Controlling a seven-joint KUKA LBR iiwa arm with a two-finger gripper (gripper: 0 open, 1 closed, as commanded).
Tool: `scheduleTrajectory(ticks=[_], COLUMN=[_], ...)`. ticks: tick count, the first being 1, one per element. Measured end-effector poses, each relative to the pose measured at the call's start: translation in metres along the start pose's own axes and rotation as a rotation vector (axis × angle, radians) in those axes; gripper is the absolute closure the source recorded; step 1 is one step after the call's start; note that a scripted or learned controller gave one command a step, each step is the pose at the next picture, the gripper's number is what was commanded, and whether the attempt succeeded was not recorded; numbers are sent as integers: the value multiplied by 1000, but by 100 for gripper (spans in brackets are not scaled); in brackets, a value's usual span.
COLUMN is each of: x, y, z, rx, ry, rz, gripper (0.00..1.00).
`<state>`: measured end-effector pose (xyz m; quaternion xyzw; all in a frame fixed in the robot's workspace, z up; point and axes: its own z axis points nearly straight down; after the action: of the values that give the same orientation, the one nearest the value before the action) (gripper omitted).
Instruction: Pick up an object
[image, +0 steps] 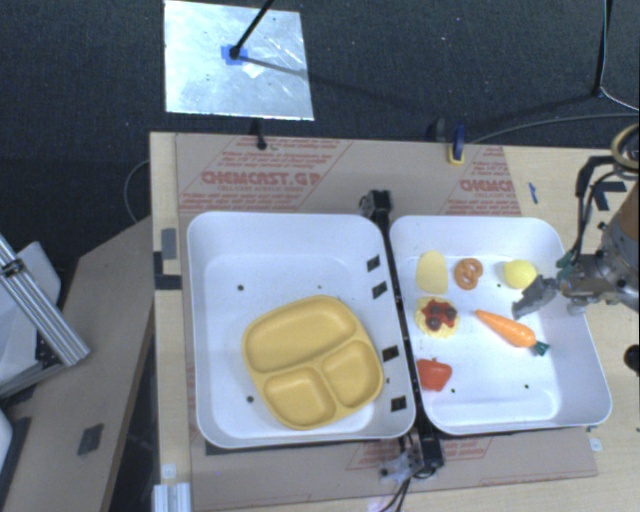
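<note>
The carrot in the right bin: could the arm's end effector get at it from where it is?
Probably yes. The carrot lies in the open, apart from the other food, with the end effector just beside it.

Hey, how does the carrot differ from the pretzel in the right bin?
The carrot is long, tapered and bright orange with a small green tip; the pretzel is small, round, looped and brownish orange. The carrot lies slanted near the middle of the right bin, close to the gripper; the pretzel sits nearer the bin's far wall, between a pale yellow piece and a yellow round one. Both look like toy food lying flat on the bin floor.
</note>
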<state>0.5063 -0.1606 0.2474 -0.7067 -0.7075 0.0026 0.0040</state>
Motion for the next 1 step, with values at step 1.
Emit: scheduleTrajectory(ticks=[1], x=[0], y=[2], z=[-5], rx=[-11], ry=[-2], rz=[-3], gripper=[0])
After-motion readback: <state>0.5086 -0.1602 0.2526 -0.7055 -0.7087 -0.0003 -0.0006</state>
